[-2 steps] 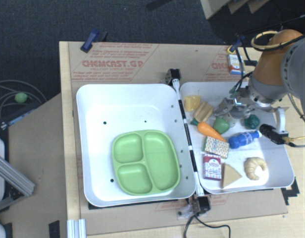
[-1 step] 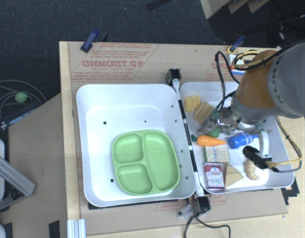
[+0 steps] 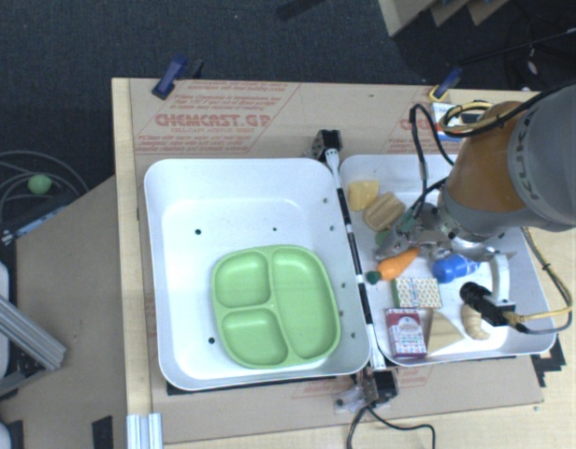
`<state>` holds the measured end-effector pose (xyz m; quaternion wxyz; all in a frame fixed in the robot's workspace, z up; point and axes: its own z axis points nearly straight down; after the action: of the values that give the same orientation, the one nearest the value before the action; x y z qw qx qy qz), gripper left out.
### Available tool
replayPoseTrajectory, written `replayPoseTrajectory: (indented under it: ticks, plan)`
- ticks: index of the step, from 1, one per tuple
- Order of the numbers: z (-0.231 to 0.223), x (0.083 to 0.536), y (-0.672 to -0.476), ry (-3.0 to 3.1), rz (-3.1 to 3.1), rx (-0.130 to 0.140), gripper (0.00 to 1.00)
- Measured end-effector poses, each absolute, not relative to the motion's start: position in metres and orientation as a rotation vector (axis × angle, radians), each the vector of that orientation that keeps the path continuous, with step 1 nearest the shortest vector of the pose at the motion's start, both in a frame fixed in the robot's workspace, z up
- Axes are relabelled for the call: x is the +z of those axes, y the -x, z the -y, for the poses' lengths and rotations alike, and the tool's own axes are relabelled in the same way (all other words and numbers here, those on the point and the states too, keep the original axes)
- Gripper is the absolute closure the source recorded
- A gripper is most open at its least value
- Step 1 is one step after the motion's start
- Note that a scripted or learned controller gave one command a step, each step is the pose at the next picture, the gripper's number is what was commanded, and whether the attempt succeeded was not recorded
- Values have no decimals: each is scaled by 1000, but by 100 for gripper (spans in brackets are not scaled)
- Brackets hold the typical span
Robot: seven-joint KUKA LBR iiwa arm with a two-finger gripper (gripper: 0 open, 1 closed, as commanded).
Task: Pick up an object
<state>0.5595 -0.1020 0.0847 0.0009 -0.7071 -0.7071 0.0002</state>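
I see the grey arm with its orange band [image 3: 489, 171] reaching over the right white bin [image 3: 540, 344], its jaws [image 3: 414, 237] low among the objects near that bin's left wall; I cannot tell whether they are open or closed. Just beside them lies an orange carrot-shaped toy [image 3: 397, 267], with a blue round piece [image 3: 452, 268] to its right. The left white bin [image 3: 176, 204] holds a green divided plastic plate [image 3: 274, 305]

Green divided plate [image 3: 274, 305] smooth plastic, slight sheen; bins [image 3: 176, 251] glossy, probably plastic.
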Motion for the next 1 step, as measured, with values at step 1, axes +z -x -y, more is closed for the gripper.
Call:
replayPoseTrajectory:
  ticks: [1]
  plan:
    - [92,84,-565,2221,2222,-1,0]
